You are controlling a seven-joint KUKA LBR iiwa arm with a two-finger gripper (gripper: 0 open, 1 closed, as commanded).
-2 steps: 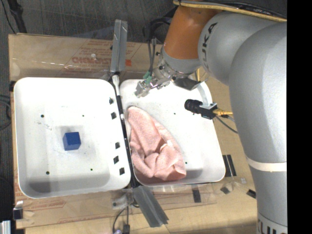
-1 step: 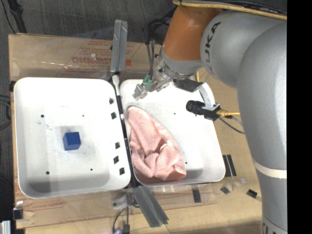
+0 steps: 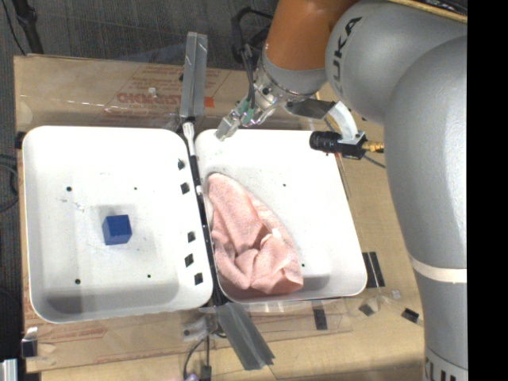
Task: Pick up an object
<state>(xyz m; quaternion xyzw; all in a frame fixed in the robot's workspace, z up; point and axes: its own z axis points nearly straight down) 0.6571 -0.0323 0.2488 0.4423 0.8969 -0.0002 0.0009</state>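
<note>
1. The grey arm [image 3: 413, 133] is taking up the right side of the camera view, its orange band [image 3: 302, 22] leaning over the far edge of the bench, so the wrist is hanging above the back rim of the right bin rather than over anything lying inside it.
2. The two white bins are sitting side by side and touching along a shared divider; the left bin [image 3: 48, 213] is offering mostly bare floor, and the right bin [image 3: 317, 205] is carrying the bulkier load.
3. The pink cloth [image 3: 250, 236] is lying crumpled in the right bin, pressing against the divider wall and running toward the near edge. It is probably the easier target, being soft, big and bunched into folds that fingers could pinch.
4. The gripper [image 3: 230, 125] is hovering at the far left corner of the right bin, well apart from the cloth and carrying nothing. I cannot tell how it is set, because it is small and blurred here.
5. The blue cube [image 3: 117, 228] is resting alone on the left bin's floor, apart from every wall, which is leaving room around it for a grasp. Nothing is being lifted yet, so the pick is looking not yet begun.
</note>
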